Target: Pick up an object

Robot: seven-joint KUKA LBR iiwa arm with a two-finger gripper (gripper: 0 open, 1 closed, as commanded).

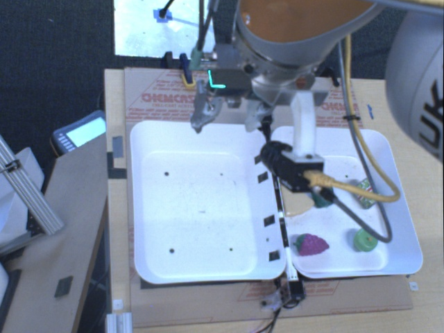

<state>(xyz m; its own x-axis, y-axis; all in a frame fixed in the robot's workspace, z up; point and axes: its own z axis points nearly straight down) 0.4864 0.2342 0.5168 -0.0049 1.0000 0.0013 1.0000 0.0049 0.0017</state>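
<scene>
Purple toy and green ring well apart near front edge of right bin. Left of that bin, gripper spread, grasping nothing, over neighbouring bin's far rim.

End effector over left bin's far rim, nothing visibly gripped. Right bin holds purple berry toy, green round piece.
</scene>
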